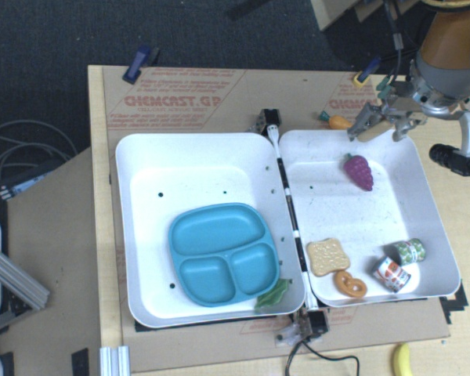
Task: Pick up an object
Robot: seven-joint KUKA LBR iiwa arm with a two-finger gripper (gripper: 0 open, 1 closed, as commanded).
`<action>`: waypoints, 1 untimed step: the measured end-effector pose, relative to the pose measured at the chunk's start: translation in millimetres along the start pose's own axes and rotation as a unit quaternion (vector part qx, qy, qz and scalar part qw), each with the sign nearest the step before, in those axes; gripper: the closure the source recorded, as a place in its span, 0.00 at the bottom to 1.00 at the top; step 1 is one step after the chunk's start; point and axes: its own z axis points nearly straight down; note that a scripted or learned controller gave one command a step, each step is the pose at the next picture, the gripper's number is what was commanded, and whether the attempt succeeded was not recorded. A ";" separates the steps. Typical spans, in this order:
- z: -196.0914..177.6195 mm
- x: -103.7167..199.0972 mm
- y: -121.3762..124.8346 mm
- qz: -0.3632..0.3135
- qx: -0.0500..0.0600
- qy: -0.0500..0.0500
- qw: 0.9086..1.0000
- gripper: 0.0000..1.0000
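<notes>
My gripper hangs over the far edge of the right bin, fingers spread and nothing between them. A purple bunch of grapes lies just below it in the bin. Near the bin's front sit a cracker, a pretzel, a red-and-white can and a green can. The left bin holds a blue divided plate with a green leafy piece at its front corner.
An orange carrot-like item lies on the bench beyond the right bin. A blue clip sits at the bench's far left. A yellow object lies at the front edge. Cables lie on the floor to the left.
</notes>
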 end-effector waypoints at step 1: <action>124.1 0.7 8.6 0.000 0.003 0.001 1.000 0.00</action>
